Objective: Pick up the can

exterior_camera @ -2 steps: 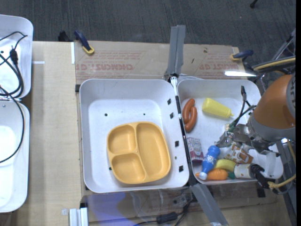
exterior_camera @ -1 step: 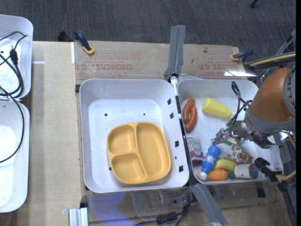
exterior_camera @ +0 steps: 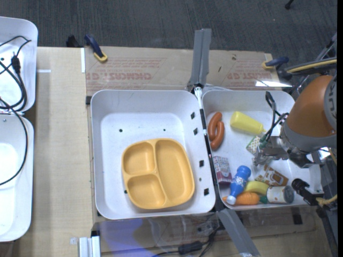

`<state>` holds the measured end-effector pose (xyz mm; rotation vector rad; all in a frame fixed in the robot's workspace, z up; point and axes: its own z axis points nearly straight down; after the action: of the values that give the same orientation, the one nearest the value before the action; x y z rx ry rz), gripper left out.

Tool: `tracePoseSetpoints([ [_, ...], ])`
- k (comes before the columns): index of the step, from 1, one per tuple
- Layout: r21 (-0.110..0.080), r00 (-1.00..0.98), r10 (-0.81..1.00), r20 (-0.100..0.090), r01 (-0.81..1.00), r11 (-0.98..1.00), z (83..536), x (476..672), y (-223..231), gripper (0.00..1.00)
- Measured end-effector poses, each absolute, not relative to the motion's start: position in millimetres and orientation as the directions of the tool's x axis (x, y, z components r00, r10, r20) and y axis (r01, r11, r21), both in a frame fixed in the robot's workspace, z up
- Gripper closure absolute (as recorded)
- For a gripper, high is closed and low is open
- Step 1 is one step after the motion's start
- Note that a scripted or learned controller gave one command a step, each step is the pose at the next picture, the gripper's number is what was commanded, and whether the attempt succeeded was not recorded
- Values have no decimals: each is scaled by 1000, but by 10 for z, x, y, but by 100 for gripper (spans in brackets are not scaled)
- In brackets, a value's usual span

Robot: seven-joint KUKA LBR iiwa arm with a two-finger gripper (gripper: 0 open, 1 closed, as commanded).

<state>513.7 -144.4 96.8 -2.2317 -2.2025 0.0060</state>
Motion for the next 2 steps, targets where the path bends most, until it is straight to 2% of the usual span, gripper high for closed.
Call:
tracePoseSetpoints([
  [1,-7,13,1000,1,1000,-13,969,5138,-1444,0],
  [2,-7,13,1000,1,1000,-13,969,5138,-1444,0],
])
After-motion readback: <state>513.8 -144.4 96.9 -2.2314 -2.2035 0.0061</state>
